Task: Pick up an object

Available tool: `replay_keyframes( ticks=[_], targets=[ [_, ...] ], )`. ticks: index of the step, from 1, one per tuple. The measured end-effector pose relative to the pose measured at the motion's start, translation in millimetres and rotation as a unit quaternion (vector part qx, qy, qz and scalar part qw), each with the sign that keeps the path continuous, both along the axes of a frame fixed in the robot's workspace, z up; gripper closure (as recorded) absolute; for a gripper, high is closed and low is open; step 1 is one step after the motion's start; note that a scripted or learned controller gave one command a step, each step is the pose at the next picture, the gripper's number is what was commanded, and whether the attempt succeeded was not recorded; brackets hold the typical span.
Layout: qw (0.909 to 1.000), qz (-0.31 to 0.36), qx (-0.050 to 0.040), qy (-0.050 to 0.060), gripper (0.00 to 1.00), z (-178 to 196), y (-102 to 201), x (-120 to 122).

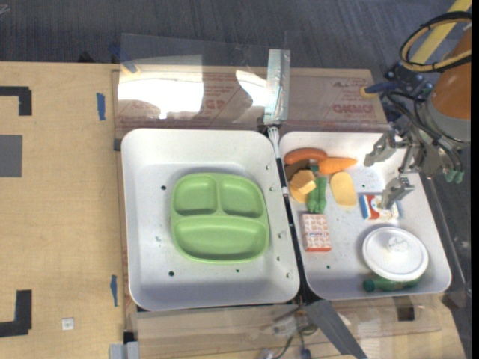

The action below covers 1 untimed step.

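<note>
Hand (pixel 395 172), fingers spread apart and holding nothing, poised over the right bin (pixel 438 264) above a small blue-and-red packet (pixel 372 206). Toy foods (pixel 323 174), a red-and-white box (pixel 316 232) and a white bowl (pixel 394 250) lie unlifted nearby. No grasp yet made; descent, closure and lift remain.

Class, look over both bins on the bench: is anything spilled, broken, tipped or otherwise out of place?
Nothing stands out. The green divided plate lies flat in the left bin. In the right bin the toy foods, the small red and white box and the white bowl are loosely scattered but intact. The gripper hovers above them.
</note>
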State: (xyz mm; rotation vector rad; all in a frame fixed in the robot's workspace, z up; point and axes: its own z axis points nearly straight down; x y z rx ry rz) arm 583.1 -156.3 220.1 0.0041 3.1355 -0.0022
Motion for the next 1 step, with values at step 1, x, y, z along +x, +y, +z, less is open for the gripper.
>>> replay_keyframes(
  ticks=[1],
  targets=[
    [0.9687,-0.248,0.0017,0.0,0.0,-115.9,11.2,41.0]
  ],
)
